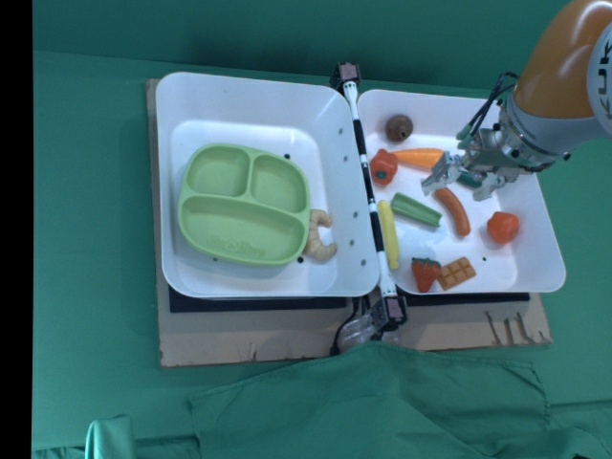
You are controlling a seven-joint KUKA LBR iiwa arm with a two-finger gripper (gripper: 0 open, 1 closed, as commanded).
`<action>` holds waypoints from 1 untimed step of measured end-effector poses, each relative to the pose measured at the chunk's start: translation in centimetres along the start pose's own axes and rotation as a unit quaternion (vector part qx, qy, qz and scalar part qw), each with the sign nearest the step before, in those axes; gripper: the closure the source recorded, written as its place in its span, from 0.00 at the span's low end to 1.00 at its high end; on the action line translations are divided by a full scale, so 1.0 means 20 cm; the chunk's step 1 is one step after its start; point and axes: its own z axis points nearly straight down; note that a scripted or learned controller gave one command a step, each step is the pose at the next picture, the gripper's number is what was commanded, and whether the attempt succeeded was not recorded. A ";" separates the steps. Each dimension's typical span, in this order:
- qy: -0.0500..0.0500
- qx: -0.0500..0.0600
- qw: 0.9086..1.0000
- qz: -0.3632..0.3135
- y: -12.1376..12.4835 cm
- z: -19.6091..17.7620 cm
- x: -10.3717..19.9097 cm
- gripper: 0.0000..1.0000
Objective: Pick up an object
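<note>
The arm comes in over the right bin point(535, 256), and its tool point(469, 175) hangs with its fingers spread apart, nothing between them. Just under the tool lies a sausage point(453, 210), slanting across the white floor, close to the fingertips but whether they touch it I cannot tell. Right beside the tool, on the side away from the arm, a carrot point(418, 158) points toward a red pepper point(383, 166), and a brown, round thing point(400, 127) sits a little beyond that, near the bin's far wall. Nearer to me than the tool, a green cucumber piece point(415, 208) lies tilted, with a yellow corn cob point(386, 233) next to the divider, a strawberry point(426, 273) and a waffle-like orange block point(456, 273) touching side by side, and a tomato point(503, 228) below the arm's wrist. Well apart from the tool, the left bin point(182, 98) holds a green divided plate point(246, 204) with a croissant point(320, 237) against its edge.
</note>
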 end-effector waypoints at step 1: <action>0.000 0.000 1.000 0.000 0.00 0.00 0.00 0.00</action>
